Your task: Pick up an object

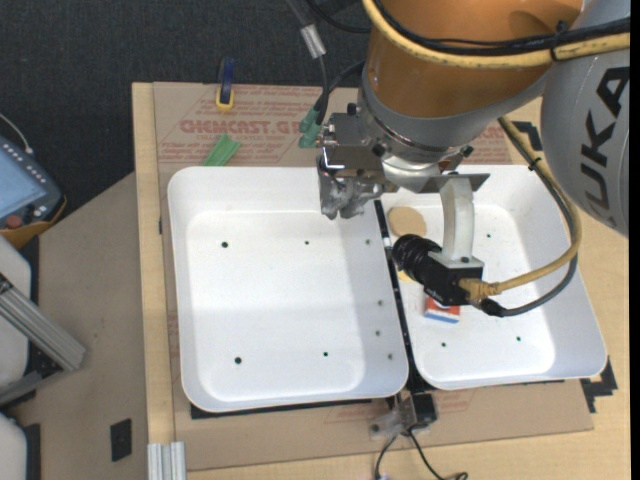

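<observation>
The gripper (338,200) hangs over the far right corner of the left bin (270,303), close to the wall it shares with the right bin (500,353). How wide it stands cannot be told. In the right bin lie a tan disc (407,220) and, nearer the camera, a small red and white object (443,313), partly hidden under the robot.
</observation>
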Controlling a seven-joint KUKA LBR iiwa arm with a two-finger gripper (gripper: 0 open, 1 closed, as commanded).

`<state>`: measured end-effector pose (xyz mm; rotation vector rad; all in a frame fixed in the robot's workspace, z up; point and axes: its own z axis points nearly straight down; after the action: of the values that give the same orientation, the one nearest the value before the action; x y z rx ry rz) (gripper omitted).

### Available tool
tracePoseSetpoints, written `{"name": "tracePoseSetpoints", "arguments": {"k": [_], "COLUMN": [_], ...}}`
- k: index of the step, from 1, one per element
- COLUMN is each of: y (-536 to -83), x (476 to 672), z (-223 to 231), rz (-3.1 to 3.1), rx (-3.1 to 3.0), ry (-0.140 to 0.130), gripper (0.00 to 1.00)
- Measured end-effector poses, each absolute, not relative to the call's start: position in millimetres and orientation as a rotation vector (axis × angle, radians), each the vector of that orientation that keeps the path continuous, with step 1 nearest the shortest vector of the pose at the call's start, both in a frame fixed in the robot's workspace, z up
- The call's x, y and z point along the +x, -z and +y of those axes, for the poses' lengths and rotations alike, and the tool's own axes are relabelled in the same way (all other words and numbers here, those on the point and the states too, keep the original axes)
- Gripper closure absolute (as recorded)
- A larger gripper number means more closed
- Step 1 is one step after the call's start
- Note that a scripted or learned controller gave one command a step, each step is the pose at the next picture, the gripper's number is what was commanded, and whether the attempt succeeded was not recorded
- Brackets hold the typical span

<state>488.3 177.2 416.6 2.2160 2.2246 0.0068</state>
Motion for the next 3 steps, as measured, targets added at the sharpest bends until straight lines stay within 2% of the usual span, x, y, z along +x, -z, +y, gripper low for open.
{"name": "tracePoseSetpoints", "arguments": {"k": [1, 2, 3], "y": [-412, -444, -369], "x": [492.8, 513.9, 476.8], "z": [179, 198, 187], "rz": [2.223, 2.221, 2.223], "rx": [2.22, 2.218, 2.227], "ry": [0.0, -0.009, 0.017], "gripper": [1.0, 1.0, 1.0]}}
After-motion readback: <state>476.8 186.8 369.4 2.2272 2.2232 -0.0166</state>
